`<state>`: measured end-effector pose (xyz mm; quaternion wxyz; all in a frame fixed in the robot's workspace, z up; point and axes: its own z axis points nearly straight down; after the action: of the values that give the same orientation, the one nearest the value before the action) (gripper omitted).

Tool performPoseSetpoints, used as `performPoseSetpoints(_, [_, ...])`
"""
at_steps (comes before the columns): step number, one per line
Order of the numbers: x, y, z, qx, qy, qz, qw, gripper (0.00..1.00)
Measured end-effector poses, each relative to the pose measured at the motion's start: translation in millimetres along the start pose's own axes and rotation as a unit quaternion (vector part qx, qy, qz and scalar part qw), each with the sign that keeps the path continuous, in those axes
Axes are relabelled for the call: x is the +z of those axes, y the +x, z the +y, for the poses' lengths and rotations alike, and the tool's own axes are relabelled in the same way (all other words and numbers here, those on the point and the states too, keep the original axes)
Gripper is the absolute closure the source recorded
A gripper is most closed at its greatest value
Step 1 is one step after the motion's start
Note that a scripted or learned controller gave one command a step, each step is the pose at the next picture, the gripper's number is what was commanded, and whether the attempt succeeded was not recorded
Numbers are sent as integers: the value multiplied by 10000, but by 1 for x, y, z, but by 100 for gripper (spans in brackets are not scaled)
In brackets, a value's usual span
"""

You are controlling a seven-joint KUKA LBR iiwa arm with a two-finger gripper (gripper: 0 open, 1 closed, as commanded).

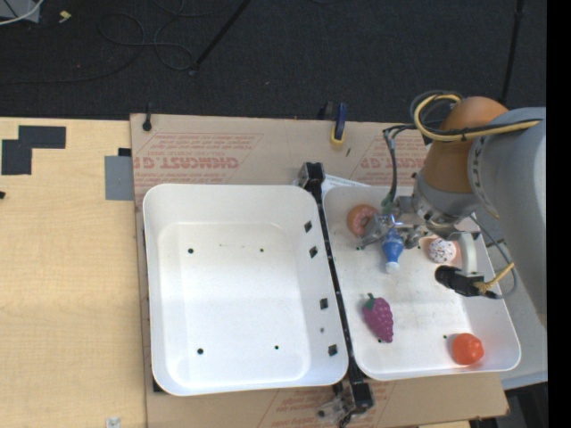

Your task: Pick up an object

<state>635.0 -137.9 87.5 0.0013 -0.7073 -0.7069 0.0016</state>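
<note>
Roughly upright in the right bin (500, 359), purple grape bunch (378, 318), stem toward the far side. Peach ball (361, 218) and blue bottle (392, 255) beyond; gripper (395, 230) above bottle, state unclear. Orange ball (466, 349) right.

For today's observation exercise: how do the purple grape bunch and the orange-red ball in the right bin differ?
The grape bunch is purple, elongated and lumpy; the ball is orange-red, round and smooth. The grape bunch lies near the divider between the bins; the ball sits by the right bin's front right corner. Both rest loose on the bin floor, apart from the pincer.
</note>
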Motion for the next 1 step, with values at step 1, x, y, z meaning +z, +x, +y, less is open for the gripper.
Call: performPoseSetpoints(1, [-10, 1, 0, -16, 8, 5, 10000, 100])
